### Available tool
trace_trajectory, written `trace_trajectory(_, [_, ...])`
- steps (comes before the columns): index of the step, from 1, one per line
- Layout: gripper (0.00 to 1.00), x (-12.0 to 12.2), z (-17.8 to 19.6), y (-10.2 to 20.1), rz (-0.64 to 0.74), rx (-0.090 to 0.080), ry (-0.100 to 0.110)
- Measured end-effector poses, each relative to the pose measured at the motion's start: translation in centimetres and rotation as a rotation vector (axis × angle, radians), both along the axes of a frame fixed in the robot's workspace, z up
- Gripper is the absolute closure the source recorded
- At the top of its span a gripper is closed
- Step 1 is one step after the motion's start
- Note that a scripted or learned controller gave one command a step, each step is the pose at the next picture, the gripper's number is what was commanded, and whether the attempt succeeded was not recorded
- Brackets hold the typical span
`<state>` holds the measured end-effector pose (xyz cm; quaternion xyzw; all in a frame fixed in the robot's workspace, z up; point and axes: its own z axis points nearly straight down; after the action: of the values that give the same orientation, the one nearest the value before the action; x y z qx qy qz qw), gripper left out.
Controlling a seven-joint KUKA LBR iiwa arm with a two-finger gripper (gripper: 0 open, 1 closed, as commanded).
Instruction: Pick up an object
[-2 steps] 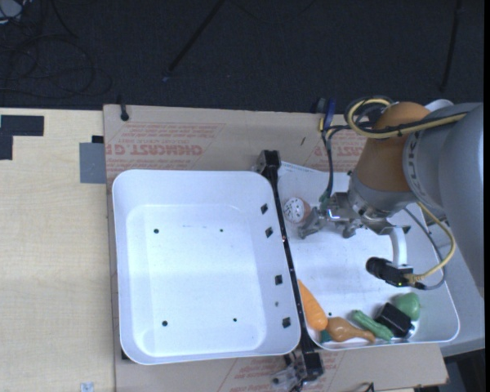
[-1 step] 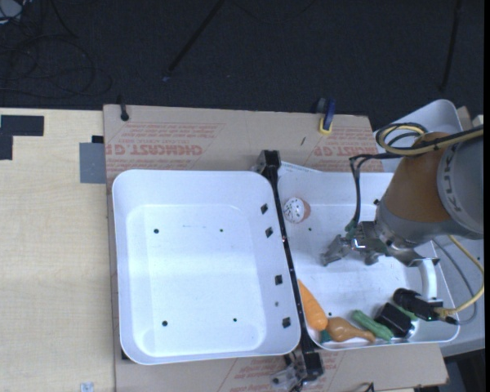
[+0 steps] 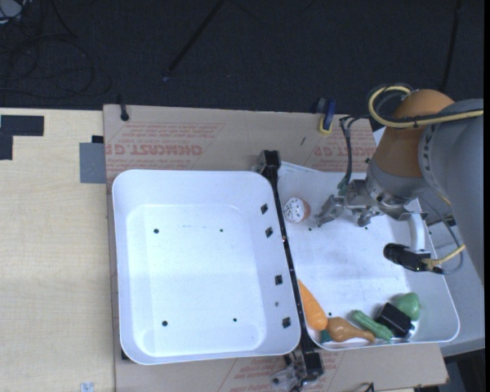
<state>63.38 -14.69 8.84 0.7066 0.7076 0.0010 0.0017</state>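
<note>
Still approaching rather than grasping, judging by the hand (image 3: 343,209) hovering low in the right bin (image 3: 441,333) near its far left corner, just beside the small white ball (image 3: 295,210) and not touching it; fingers looking spread apart with nothing between them, though too small and grey to be certain. Next needing, most likely, a short shift leftward to straddle the ball before closing, or else a long reach to the pile at the near edge: orange carrot-like piece (image 3: 312,305), green pieces (image 3: 371,323), a black block (image 3: 395,318). Blurring together there, those pieces, so shapes and overlaps hard to separate.
</note>
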Motion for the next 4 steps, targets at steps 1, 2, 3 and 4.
trace_trajectory(1, [1.0, -0.3, 0.9, -0.1, -0.004, 0.002, 0.006])
trace_trajectory(2, [1.0, 0.7, 0.1, 5.3, -0.004, -0.002, 0.007])
trace_trajectory(3, [1.0, 0.7, 1.1, 5.4, -0.003, -0.001, 0.009])
trace_trajectory(4, [1.0, 0.7, 2.0, 5.3, -0.003, -0.001, 0.01])
